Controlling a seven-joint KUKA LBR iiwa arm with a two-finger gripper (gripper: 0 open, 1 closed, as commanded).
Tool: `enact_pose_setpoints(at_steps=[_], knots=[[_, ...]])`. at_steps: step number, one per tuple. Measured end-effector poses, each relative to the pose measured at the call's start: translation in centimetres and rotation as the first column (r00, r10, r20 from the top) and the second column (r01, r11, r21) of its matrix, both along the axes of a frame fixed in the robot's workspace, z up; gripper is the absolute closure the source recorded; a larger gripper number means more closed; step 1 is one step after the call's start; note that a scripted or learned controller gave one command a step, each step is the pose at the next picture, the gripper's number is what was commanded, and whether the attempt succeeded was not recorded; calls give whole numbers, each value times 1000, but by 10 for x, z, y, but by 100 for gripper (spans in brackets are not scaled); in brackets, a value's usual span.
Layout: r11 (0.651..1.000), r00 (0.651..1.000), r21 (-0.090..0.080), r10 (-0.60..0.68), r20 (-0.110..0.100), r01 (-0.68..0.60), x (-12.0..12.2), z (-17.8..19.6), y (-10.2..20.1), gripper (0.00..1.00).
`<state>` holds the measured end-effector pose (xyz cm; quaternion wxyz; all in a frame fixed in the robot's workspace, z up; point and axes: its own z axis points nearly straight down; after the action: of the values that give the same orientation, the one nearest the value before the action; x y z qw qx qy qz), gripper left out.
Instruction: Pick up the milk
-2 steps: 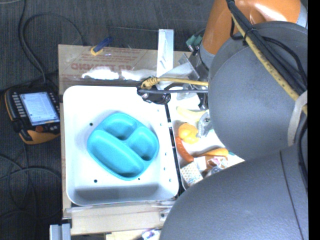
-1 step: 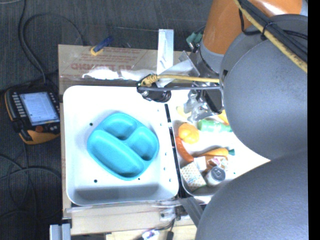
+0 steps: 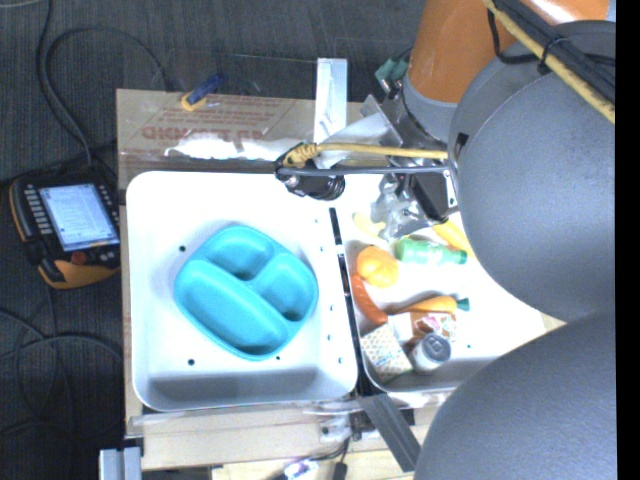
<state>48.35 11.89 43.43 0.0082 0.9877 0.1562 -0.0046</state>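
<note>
Impossible to tell gripper (image 3: 397, 211) state above the right bin (image 3: 492, 330); risks snagging green bottle (image 3: 432, 255) or orange (image 3: 375, 265) rather than the hemmed-in milk carton (image 3: 432, 325).

We see left bin (image 3: 150, 368) white | divided plate (image 3: 246, 288) turquoise | arm (image 3: 540, 148) grey, orange band | round fruit (image 3: 376, 265) orange | bottle (image 3: 430, 254) green | carton (image 3: 433, 323) red-white | floor (image 3: 60, 68) dark grey
</note>
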Motion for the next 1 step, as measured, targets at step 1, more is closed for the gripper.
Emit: enact_pose_setpoints(at_steps=[1], knots=[[994,994,14,-105,5,105,0,-77,109,100]])
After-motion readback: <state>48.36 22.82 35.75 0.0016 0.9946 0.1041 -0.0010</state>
